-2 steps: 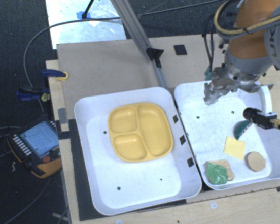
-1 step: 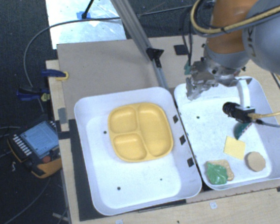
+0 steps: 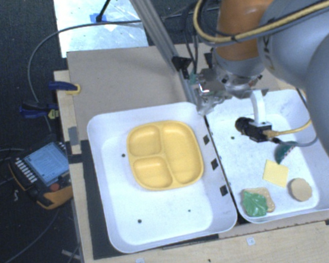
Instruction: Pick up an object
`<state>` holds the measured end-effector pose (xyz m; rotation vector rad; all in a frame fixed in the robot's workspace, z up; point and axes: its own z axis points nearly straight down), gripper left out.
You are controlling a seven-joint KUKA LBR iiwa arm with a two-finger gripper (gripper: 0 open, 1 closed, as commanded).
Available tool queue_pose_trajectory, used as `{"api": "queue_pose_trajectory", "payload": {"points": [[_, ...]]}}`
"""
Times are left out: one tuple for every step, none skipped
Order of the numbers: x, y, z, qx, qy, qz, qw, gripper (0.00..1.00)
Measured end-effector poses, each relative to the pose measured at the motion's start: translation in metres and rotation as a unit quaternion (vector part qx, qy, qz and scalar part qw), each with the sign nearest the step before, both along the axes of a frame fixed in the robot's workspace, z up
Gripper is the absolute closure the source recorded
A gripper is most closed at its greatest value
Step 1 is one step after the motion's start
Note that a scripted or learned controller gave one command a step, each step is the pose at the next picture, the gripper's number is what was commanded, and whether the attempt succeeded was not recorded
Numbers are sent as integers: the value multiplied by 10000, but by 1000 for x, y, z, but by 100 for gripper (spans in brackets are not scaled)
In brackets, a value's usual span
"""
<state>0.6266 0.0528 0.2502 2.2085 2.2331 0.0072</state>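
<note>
Grey arm with the orange band (image 3: 296,32) is reaching in from the right. The end effector (image 3: 207,97) is hanging over the far end of the seam between the two bins, just at the far right corner of the left shallow white bin (image 3: 106,165). The wrist is blocking the view, so cannot tell whether it is wide or narrow.

Candidate objects are all lying in the right shallow white bin (image 3: 241,166), toward its near end and well apart from the end effector:
- flat yellow square slice (image 3: 276,173) is lying mid-bin
- round tan disc (image 3: 300,189) is sitting just beside the slice, on its near right
- green lump on a tan slab (image 3: 256,202) is sitting at the near left corner
- small dark teal piece (image 3: 285,151) is lying just beyond the slice

Yellow three-compartment plastic plate (image 3: 165,154) is sitting flat in the left bin, toward its far half. Both bins are resting on the brown counter (image 3: 115,74).
</note>
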Motion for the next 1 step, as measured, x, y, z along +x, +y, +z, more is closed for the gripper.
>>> {"api": "queue_pose_trajectory", "payload": {"points": [[8, 56, 2, 0, 3, -3, 10000, 100]]}}
